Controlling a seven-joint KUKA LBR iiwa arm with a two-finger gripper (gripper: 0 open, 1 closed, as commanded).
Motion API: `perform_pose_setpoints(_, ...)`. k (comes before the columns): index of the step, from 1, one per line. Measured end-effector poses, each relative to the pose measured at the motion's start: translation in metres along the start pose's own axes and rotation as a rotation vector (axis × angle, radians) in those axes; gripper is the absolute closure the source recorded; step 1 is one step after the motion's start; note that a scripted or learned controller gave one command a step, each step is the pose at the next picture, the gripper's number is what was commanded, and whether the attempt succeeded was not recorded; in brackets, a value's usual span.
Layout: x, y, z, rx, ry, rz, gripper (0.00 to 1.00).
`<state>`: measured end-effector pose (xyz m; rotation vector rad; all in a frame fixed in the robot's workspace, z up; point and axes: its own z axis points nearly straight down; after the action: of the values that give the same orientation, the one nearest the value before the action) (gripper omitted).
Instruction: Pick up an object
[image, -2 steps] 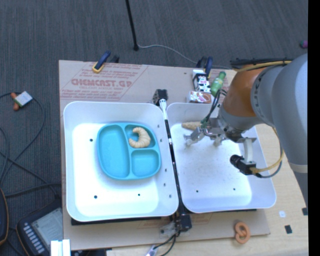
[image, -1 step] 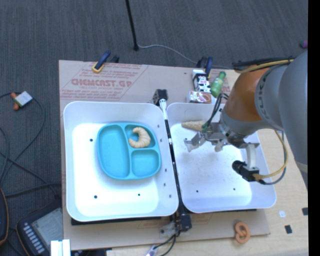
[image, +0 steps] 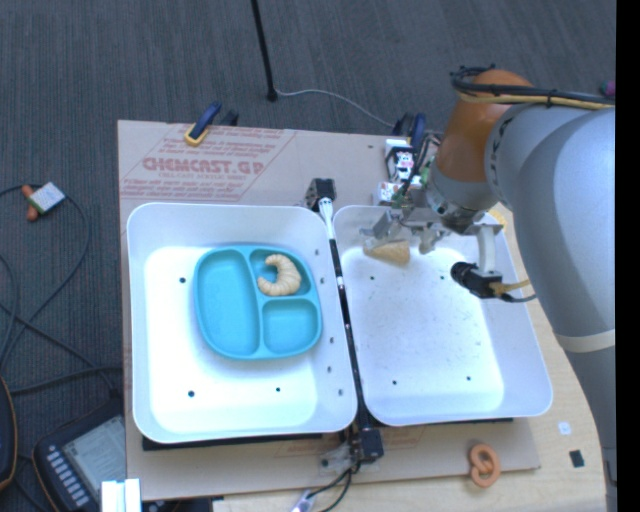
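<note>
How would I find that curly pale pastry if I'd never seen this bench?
Start at the left white bin, where a blue divided tray lies. The croissant sits in the tray's upper right compartment, curled and pale tan, the one thing on the tray.

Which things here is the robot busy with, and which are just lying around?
For the job: end effector; tan wedge under it in the right bin.

Lying about: blue tray holding a croissant in the left bin; orange ring; blue clamp.

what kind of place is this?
Likely a robotics lab test bench: a grey arm over two white bins, mounted on a cardboard-covered board, with cables across grey carpet.
</note>
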<state>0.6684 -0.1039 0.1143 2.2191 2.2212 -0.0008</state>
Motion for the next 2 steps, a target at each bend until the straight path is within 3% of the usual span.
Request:
perform_pose_setpoints(1, -0.044, -0.082, 0.027, -0.001, -0.001, 0.002, 0.00)
perform_pose_setpoints(2, -0.045, -0.081, 0.017, -0.007, -0.004, 0.002, 1.00)
